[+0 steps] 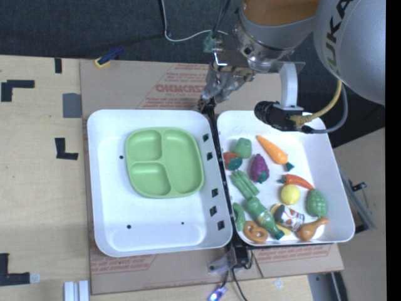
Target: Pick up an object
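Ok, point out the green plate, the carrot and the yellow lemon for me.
green plate (pixel 165 162): camera view, on its centre divider.
carrot (pixel 272 148): camera view, mid orange body.
yellow lemon (pixel 289 194): camera view, its middle.

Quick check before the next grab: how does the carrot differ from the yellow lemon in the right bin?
The carrot is orange, long and tapered, lying at a slant near the bin's far side; the lemon is yellow, small and round, lower in the pile. The carrot lies mostly apart from its neighbours, while the lemon sits crowded among other toys. Both are toy foods in the right bin.

Pale green plate, orange carrot, purple eggplant, white bins.
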